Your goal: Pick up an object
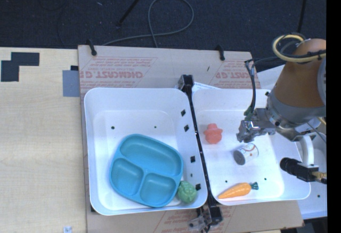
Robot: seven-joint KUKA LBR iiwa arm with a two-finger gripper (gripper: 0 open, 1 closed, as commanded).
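Note:
In the right bin (287,189) lie a small red toy (213,134), a small grey object (239,157) and an orange toy carrot (235,190) with a dark green tip. The arm reaches in from the right with its orange band above the wrist. My gripper (248,136) hangs over the middle of the right bin, to the right of the red toy and just above the grey object. Nothing shows as held in it.
The left bin (98,120) holds a blue divided plate (145,169) and a green ball-like toy (187,193) at its front right corner. A black divider (193,136) runs between the bins. A black part of the arm (298,169) juts out over the right bin's right side.

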